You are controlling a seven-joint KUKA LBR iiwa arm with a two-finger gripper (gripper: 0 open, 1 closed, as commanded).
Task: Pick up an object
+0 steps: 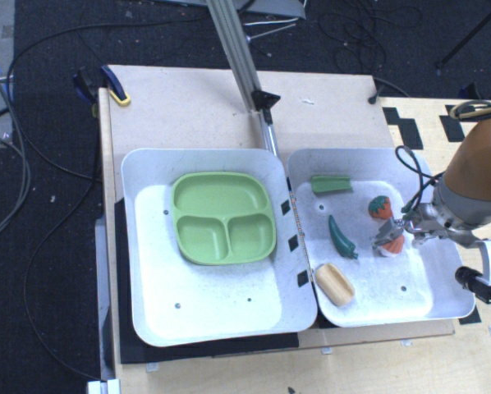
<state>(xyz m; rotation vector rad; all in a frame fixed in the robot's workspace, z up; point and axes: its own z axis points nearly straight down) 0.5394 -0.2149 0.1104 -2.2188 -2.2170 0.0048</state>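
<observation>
In the right bin [410, 302] lie a red strawberry-like toy [380, 208], a dark green pepper-like toy [341, 238], a green wedge [332, 185] and a tan bread roll [334, 284]. My gripper [390, 238] reaches in from the right and sits low over the bin's right-middle. It is right against a small red-orange object [394, 245], which it partly hides. The strawberry toy is just above the gripper, apart from it.
The left bin [147, 302] holds a light green divided plate [225, 217]. A metal pole [237, 48] slants down to the gap between the bins. The arm's orange band [479, 162] hangs over the right bin's right edge.
</observation>
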